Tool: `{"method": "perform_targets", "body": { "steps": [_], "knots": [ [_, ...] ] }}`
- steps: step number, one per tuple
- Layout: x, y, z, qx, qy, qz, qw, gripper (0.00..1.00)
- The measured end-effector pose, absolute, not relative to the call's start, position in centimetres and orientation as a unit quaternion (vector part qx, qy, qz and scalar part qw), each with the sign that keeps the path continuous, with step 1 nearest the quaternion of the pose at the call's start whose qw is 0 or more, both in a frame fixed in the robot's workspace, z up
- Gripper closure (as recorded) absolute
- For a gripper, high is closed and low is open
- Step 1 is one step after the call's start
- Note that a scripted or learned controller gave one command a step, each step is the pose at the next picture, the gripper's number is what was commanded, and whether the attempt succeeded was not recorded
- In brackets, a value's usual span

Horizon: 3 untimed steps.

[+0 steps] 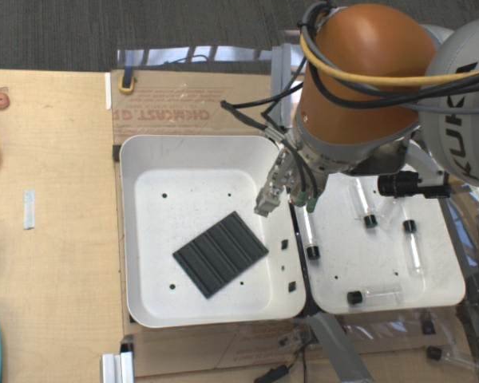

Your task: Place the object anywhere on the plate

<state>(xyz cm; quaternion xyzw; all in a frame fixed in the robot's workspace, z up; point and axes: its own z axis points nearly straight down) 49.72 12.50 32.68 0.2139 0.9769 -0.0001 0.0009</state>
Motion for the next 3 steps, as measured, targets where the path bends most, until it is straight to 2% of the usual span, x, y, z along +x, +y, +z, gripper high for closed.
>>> {"method": "perform_targets", "body": {
  "steps": [1, 2, 3],
  "knots": [
    [48.7, 7.0, 33.6, -0.014, 1.000, 0.0001, 0.001, 1.00],
    [50.0, 15.1, 25.3, -0.357, 0.934, 0.0010, 0.000, 1.00],
    [50.0, 15.1, 25.3, -0.357, 0.934, 0.0009, 0.000, 0.00]
  ]
}}
